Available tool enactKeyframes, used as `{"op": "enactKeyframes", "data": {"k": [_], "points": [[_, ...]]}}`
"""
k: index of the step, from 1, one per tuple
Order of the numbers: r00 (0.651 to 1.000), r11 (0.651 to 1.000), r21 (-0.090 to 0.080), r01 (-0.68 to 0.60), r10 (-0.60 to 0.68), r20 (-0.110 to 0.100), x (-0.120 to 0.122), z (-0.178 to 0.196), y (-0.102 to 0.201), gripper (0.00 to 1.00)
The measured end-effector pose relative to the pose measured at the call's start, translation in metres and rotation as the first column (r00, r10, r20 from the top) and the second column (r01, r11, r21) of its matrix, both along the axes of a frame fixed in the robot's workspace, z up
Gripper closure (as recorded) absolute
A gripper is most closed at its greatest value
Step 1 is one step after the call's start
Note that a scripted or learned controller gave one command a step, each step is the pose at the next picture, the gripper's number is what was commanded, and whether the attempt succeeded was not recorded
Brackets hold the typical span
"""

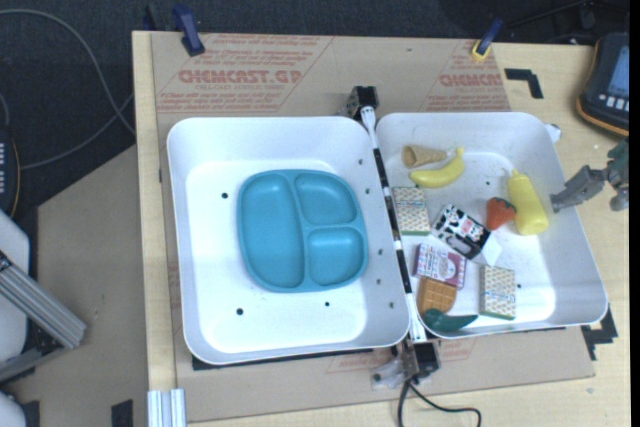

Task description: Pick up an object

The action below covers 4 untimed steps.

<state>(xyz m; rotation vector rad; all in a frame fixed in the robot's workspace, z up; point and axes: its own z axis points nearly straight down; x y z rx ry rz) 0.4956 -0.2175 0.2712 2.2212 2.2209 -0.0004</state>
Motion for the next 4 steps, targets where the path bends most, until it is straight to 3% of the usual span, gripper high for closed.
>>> {"op": "enactKeyframes", "data": {"k": [1,2,3,4], "points": [[1.0,1.0,0.002,-0.001,0.001,-0.003,0.072,-0.125,0.016,0.0],[1.0,1.0,-0.006,-0.002,0.003,0.02,0.067,-0.166,0.029,0.0],[1.0,1.0,0.002,-0.002,0.002,0.001,0.121,-0.18,0.085,0.0],[1.0,1.0,0.002,-0.002,0.002,-0.002,0.16,-0.187,0.124,0.0]]}}
